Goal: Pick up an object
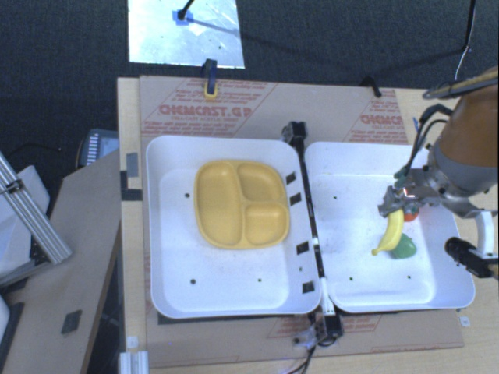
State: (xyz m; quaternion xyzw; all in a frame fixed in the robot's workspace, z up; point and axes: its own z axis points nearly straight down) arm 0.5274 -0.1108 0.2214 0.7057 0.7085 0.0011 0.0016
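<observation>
At bench centre: two white bins side by side, a black divider strip between them.
Left bin (168,287): carries a yellow sectioned plate (240,203), lying flat near its middle, well apart from the arm.
Right bin (351,287): carries the banana and a green item; arm works over its 3 o'clock side.
Arm (475,142): grey with orange band, entering from 3 o'clock, wrist bent down over the right bin.
Gripper (401,201): hangs at the banana's upper end, touching or just above it; open or shut cannot be told, the tips being lost in clutter and a small red glint.
Banana (392,232): yellow, lying in the right bin toward 3 o'clock of that bin's middle. Long axis runs from about 1 o'clock, at the gripper, down to 7 o'clock, where the dark tip points.
Green item (405,248): small, rounded, touching the banana's lower flank on the 4 o'clock side.
Key relation: banana body trails off toward 7 o'clock from the gripper, so the gripper sits at one end, not mid-length.
Judgement: a grasp here would likely take the banana near its end; whether anything is held cannot be told.
</observation>
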